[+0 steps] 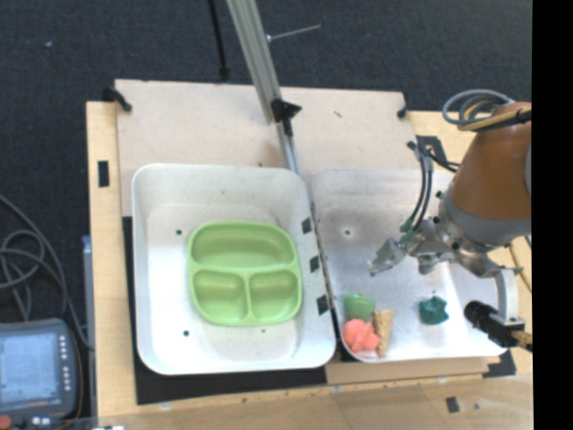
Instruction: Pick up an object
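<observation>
Gripper (387, 260) hangs over the middle of the right bin (358, 200); cannot tell its state, nothing visibly held. Near that bin's front edge: green block (359, 306), pink piece (361, 335), tan cone (384, 329), clustered. Teal object (433, 310) lies apart to their right. Left bin (161, 195) holds a green divided plate (243, 272).

Two shallow white bins sit side by side on the counter (224, 119): the left bin (157, 240) and the right bin (358, 204). The left bin holds one green divided plate (243, 271) with three compartments. The right bin holds four small things: one green block (359, 306), one pink toy (360, 335), one ice-cream cone (384, 328) and one dark teal toy (433, 310).
</observation>
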Robot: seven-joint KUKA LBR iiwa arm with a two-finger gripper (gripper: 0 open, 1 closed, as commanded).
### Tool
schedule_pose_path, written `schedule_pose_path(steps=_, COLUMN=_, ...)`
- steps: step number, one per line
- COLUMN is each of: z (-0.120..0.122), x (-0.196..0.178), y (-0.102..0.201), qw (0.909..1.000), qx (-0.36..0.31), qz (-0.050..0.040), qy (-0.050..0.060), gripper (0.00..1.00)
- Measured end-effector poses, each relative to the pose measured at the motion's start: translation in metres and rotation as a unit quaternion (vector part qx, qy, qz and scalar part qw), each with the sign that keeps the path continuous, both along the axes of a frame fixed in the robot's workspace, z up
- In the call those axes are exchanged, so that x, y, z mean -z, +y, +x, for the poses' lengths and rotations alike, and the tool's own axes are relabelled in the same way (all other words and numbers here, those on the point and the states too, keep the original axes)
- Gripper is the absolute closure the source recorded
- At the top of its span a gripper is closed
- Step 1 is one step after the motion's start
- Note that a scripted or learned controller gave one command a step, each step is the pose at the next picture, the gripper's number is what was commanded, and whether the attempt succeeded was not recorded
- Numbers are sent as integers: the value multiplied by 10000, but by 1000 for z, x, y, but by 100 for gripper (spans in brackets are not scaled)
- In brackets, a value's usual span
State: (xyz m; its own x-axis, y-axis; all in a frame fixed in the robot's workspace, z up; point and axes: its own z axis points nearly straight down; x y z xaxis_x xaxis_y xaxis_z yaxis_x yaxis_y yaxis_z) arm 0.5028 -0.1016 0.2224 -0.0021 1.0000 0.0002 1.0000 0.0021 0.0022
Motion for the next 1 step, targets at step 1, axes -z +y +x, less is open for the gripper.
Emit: schedule_pose_path(steps=1, z=0, x=0, y=0, qw=10000, qx=17, qz=-2, qy=-5, gripper=0)
